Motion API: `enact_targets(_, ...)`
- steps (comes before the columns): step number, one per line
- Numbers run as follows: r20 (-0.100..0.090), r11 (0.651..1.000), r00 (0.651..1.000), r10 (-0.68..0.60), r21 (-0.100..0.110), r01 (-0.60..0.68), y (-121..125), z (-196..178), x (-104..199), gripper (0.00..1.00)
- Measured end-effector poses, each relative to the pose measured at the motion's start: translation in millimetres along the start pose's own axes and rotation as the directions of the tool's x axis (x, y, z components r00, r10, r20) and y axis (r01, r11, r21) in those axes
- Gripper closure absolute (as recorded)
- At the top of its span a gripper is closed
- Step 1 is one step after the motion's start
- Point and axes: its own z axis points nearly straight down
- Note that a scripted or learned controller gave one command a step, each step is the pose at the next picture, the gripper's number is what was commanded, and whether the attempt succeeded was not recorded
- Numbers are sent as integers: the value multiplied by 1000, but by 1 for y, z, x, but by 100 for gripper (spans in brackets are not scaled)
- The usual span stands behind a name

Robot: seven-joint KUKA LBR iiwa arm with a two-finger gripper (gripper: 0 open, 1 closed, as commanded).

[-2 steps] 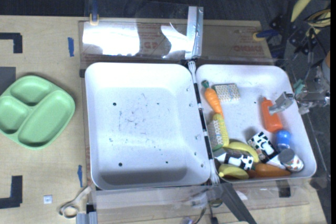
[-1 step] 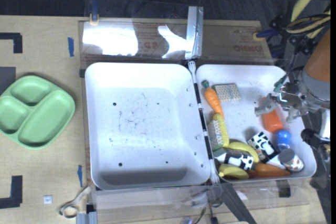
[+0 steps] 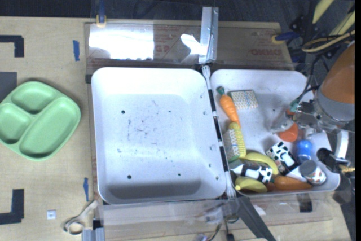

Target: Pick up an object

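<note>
Camera view: gripper (image 3: pixel 294 112) low in right bin (image 3: pixel 265 77), open or shut cannot tell. Orange thing (image 3: pixel 289 134) just below gripper; blue ball (image 3: pixel 304 149) near; carrot (image 3: pixel 228 108), corn (image 3: pixel 236 141) further left.

Light is bright and even from above. Strong glare whitens the clear plastic sheet (image 3: pixel 148 42) behind the bins, and the left bin (image 3: pixel 152 132) looks nearly washed out. Shadows are soft and short. The floor stays dim, and fine detail is slightly blurry.
</note>
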Motion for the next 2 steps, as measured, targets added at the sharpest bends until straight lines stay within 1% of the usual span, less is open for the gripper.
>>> enact_targets(1,3,1000,1000,2,1,-2,0,-9,-2,100)
enact_targets(2,4,1000,1000,-5,2,5,-77,-101,52,100)
